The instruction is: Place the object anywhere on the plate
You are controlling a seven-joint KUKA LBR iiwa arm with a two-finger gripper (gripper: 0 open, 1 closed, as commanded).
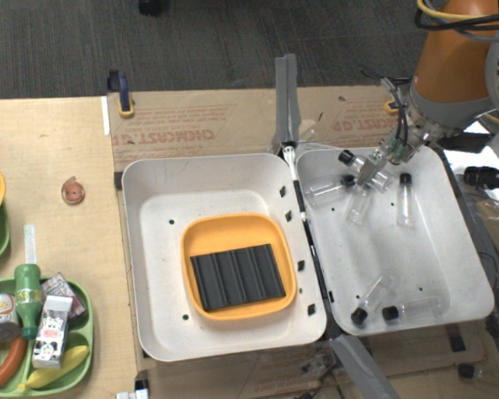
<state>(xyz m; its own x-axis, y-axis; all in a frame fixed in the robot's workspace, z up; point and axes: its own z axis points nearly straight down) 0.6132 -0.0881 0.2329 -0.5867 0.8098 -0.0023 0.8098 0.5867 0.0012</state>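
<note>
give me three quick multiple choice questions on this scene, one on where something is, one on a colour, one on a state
1. Where does the yellow plate sit?
A. in the left bin
B. in the right bin
C. on the floor

2. What colour is the ridged slab on the plate?
A. white
B. dark grey
C. red

3. How do the clear tubes in the right bin lie relative to the plate?
A. stacked on the plate
B. leaning against the plate's rim
C. apart from it, on the other bin's floor

Answers:
1 A, the plate rests in the middle of the left bin.
2 B, the slab looks dark grey against the yellow rim.
3 C, the tubes are scattered in the right bin, where the gripper reaches, none touching the plate.
</note>
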